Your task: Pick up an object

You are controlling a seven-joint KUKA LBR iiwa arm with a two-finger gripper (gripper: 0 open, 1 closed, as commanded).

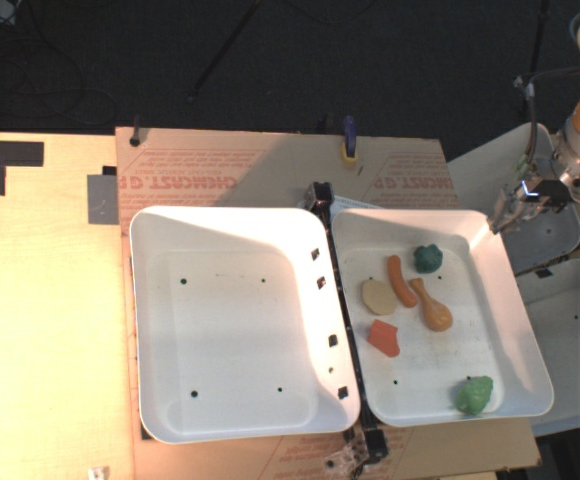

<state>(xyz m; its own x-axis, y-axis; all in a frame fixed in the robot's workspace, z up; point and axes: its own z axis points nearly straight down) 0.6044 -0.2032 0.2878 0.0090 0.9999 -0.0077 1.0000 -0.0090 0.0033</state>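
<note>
The nearest candidate to my claw (510,208) is the dark green, broccoli-like toy (428,258), which lies in the right bin (530,328) down and to the left of me, not far inside the far corner. It looks like a small, light plastic food piece, stiff and a little bumpy, so I judge it will not crush, though its rounded head could roll or slip; I would close across its widest part. Just beyond it from me lie the orange sausage (402,281), touching or nearly touching the wooden-spoon-shaped orange piece (432,308), and the pale tan disc (378,297) beside them; these sit close together, so a grasp there risks nudging neighbours. Farther down are the red wedge (384,339) and, well apart near the bin's near corner, a bright green lump (475,395), which stands free and may be the easier take. My claw hangs outside the bin's upper right edge, over the grey bench, touching none of the toys; I cannot tell how wide it stands. The left bin (160,318) lies well away across the divider.
</note>
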